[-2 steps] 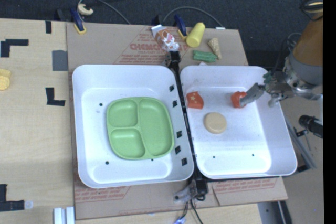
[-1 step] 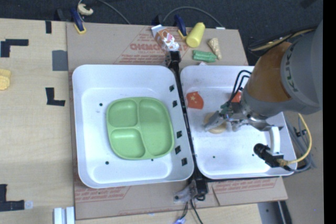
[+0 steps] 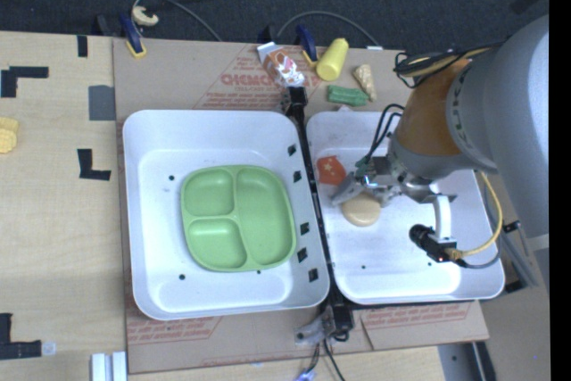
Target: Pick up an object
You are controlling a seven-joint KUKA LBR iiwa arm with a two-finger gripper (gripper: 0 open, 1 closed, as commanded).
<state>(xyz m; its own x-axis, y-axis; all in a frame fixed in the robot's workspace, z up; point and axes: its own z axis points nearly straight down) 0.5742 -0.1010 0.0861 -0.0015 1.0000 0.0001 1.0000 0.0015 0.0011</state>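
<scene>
The claw (image 3: pixel 360 189) sits low in the right bin (image 3: pixel 393 277), pointing toward that bin's left side; its grey fingers lie just above and against a pale tan rounded lump (image 3: pixel 361 211), but whether they are spread or closed cannot be told, and nothing shows plainly between them; a red piece (image 3: pixel 331 169) lies just beside the claw, up and to the left, near the wall shared by the two bins. The arm (image 3: pixel 500 103) comes in from the right, its orange band (image 3: pixel 426 116) above the wrist, the broad grey body bending down over the bin and covering its upper right part; a black fitting (image 3: pixel 428 243) with a yellow cable (image 3: pixel 486 245) hangs by the wrist above the bin floor.

In the left bin (image 3: pixel 147 192) rests a green divided plate (image 3: pixel 238 217), well apart from the claw. Beyond the bins, on the cardboard (image 3: pixel 178 76), lie a yellow bottle-like thing (image 3: pixel 332 59), a green bar (image 3: pixel 346 95), a beige cone shape (image 3: pixel 364 81) and a small printed packet (image 3: pixel 281 64); the packet's print is too blurred to read. The arm's upper part is cut off at the right.
</scene>
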